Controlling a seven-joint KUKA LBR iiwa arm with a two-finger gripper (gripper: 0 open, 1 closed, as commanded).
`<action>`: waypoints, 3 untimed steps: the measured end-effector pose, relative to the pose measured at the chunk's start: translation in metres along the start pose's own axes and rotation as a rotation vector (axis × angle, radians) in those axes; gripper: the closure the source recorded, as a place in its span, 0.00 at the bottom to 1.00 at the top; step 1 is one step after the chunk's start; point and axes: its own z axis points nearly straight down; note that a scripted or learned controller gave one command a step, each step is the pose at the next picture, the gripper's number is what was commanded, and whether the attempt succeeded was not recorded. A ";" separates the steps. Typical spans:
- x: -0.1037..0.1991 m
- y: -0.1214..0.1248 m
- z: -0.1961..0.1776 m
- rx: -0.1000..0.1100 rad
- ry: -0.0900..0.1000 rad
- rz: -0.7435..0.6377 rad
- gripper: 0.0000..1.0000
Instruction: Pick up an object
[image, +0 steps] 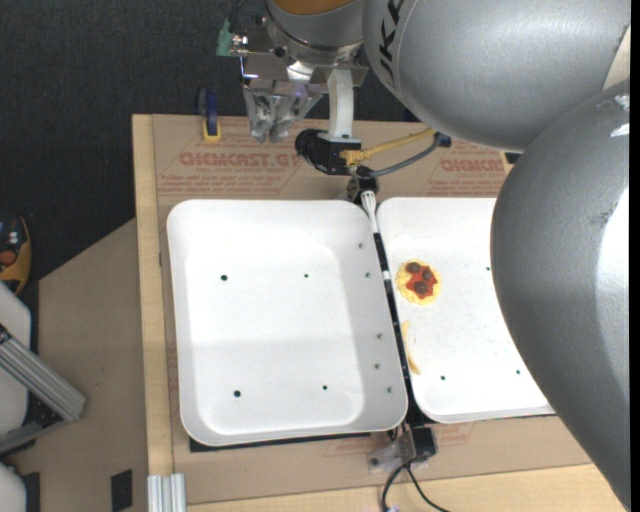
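A small yellow round piece with red and dark spots (418, 282) lies in the right bin (470, 400), close to its left wall. A thin yellow strip (410, 350) lies along that same wall, nearer the front. My gripper (270, 120) hangs high over the bench's back edge, beyond the far rim of the left bin (200, 330) and well away from both pieces. Nothing shows in it. The grey arm covers the right bin's right side.
A blue and yellow clamp (210, 115) stands at the bench's back left, just left of the gripper. A black cable and clip (415, 445) sit at the front between the bins. Metal framing (40, 380) lies off the bench's left.
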 end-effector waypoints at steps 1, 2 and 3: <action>-0.076 0.001 -0.068 -0.004 -0.004 0.008 1.00; -0.003 -0.002 0.025 0.015 -0.003 -0.004 1.00; -0.026 0.000 -0.002 0.003 -0.002 0.002 1.00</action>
